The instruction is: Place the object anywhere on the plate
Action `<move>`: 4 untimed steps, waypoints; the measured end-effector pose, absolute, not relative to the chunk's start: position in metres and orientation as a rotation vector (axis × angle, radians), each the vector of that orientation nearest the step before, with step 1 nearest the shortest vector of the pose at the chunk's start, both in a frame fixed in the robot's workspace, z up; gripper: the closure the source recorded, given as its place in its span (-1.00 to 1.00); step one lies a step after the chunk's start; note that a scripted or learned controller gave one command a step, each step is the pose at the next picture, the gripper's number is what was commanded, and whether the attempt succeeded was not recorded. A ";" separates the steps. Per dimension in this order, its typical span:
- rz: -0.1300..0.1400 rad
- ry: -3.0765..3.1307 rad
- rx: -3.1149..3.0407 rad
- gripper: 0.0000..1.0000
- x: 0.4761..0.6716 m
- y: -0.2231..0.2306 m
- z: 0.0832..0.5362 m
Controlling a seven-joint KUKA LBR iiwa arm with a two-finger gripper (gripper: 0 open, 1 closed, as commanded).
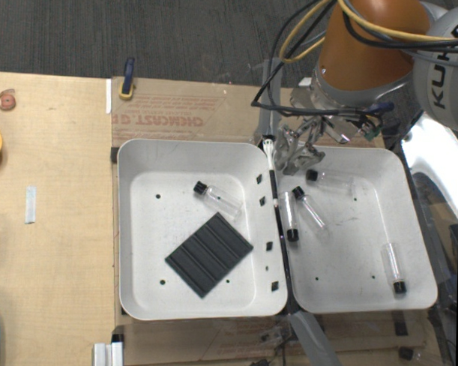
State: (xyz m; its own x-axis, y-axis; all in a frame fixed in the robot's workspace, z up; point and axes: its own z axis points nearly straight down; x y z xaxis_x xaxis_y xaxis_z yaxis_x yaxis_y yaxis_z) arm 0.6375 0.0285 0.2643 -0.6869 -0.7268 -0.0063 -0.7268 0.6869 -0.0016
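Observation:
The plate (209, 254) is a dark grey ribbed rectangle lying at an angle in the left bin (138, 213). Just above it lies a clear vial (217, 199) with a black cap, off the plate. My gripper (292, 155) hangs below the orange wrist, over the far left corner of the right bin (415, 222), close to the divide between the bins. Several clear black-capped vials lie in the right bin; the nearest one (319, 178) rests just to the right of and below the gripper. I see nothing between the fingers.
Two vials (290, 217) lie side by side near the right bin's left wall and another vial (392, 267) near its front right corner. Cables loop around the wrist. A wooden bench top (55, 232) extends to the left.

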 end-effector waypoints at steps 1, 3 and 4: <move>0.002 2.688 -1.615 1.00 0.650 0.082 0.304; 0.003 1.977 -2.435 1.00 0.660 0.116 0.414; 0.007 1.986 -2.422 1.00 0.662 0.115 0.422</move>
